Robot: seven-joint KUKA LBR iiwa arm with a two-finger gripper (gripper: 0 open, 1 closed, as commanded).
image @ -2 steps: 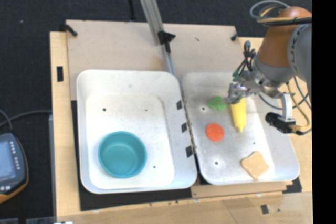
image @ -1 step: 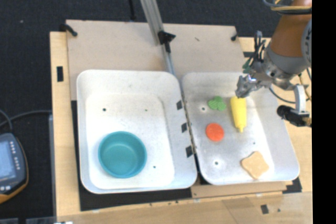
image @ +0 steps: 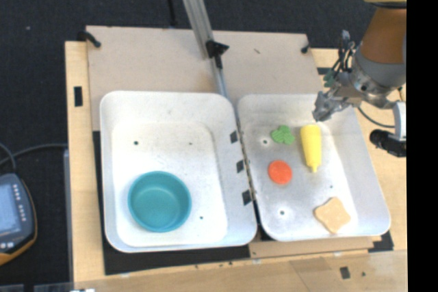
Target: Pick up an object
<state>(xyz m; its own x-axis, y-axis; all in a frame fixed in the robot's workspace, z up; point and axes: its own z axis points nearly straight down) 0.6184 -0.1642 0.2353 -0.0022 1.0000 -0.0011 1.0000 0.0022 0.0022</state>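
The grey arm with its orange band reaches in from the right, and its dark two-finger gripper [image: 324, 110] hangs over the upper right part of the right-hand shallow white bin [image: 363, 167], just above the top end of a yellow corn-cob-shaped toy [image: 311, 146]. At this slant and size the pictures do not show how the gripper's tips stand, and nothing can be seen between them. The yellow toy lies lengthwise in the right bin, its upper end nearest the gripper. Just to its left sits a small green leafy-looking piece [image: 281, 135], and below that, apart from both, a round orange-red disc-like toy [image: 280, 172]. Near the lower right corner of the same bin lies a tan, toast-shaped slice [image: 332, 215], well apart from the others. The left-hand shallow white bin [image: 137, 113] holds a teal round bowl [image: 159, 200] in its lower left part, standing upright with its mouth up. Both bins rest side by side on the light wooden surface [image: 79, 147], with a slanted metal rail [image: 195, 3] rising behind them.
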